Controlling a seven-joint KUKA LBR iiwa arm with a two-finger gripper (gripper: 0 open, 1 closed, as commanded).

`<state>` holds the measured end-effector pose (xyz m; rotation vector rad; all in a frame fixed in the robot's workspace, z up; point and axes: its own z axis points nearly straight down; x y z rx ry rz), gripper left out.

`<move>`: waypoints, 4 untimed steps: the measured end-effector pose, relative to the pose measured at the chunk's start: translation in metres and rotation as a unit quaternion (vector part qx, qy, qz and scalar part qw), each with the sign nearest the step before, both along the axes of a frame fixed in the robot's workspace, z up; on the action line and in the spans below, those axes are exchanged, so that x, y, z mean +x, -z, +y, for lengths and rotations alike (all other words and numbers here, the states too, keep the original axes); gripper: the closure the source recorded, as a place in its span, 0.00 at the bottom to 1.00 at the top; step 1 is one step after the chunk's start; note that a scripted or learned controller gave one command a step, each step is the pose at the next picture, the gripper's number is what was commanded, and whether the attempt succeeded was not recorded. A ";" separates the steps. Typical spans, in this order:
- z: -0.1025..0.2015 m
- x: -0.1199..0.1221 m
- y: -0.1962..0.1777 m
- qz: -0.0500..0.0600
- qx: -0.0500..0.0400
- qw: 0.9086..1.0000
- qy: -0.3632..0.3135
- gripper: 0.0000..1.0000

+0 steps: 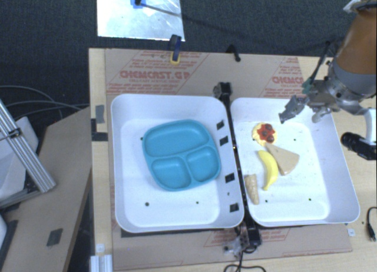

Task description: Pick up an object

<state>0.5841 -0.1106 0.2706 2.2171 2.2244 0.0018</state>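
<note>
The right bin (330, 206) holds a yellow banana (270, 169), a tan wedge-shaped piece (286, 159), a small round yellow item with a red top (264, 132) and a beige stick-shaped piece (251, 188). My gripper (305, 112) hangs above the bin's upper right part, to the right of and slightly above the round item. Its fingers (290, 111) are spread apart with nothing between them. The grey arm with its orange band (358, 47) comes in from the upper right.
The left bin (126, 165) bears a blue three-compartment tray (178, 153). A black divider (230, 147) runs between the bins. A shiny sheet (139, 6) lies beyond the bench. A metal frame (20, 153) stands at the left.
</note>
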 end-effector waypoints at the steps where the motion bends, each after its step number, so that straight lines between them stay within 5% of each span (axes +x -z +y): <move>1: 0.016 -0.059 0.144 0.006 0.002 1.000 0.001 0.00; 2: 0.014 -0.054 0.126 -0.001 0.000 1.000 0.001 1.00; 4: 0.184 -0.098 0.071 0.000 0.002 1.000 -0.005 1.00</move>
